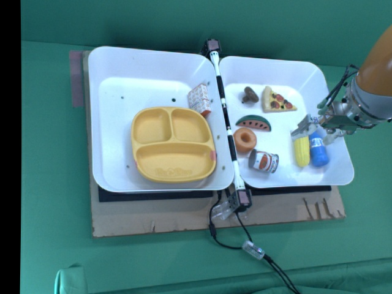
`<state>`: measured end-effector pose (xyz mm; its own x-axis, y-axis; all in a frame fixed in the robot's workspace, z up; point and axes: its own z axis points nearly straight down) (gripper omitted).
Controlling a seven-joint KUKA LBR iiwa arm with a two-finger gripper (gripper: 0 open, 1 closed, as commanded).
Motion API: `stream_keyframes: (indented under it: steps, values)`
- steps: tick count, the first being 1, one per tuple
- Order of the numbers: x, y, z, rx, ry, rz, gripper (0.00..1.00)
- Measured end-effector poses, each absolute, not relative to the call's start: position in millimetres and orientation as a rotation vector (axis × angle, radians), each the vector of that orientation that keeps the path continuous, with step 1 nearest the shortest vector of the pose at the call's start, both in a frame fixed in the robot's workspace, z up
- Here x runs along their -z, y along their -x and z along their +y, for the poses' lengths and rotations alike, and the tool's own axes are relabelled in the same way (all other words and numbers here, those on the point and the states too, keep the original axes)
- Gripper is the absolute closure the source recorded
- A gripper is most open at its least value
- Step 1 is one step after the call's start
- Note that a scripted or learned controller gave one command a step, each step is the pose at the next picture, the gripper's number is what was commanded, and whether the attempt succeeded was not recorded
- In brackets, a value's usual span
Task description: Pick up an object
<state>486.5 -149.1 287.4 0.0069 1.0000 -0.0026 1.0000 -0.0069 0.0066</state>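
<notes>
The right bin holds several toy foods: a pizza slice, a brown piece, a watermelon slice, a doughnut, a small can, a yellow corn cob and a blue bottle. My gripper hangs at the bin's right side, just above the upper ends of the corn cob and the blue bottle. Its fingers stand open, one finger over the corn's top. Nothing is lifted between them.
The left bin carries a yellow divided plate and a small red-and-white carton near the divider. A black-and-white bar runs between the bins. Cables trail off the front edge.
</notes>
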Motion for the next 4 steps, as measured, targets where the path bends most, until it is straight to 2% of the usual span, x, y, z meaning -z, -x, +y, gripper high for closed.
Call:
stream_keyframes:
  steps: [1, 2, 3, 4]
  values:
    - [-188, -553.8, -124, -0.014, -2.215, 2.201, 0.0]
    - [-188, -595.3, -129, -0.015, -2.215, 2.202, 0.0]
    - [-187, -645.3, -129, -0.012, -2.216, 2.204, 0.0]
    - [-204, -646.6, -132, -0.013, -2.215, 2.193, 1.0]
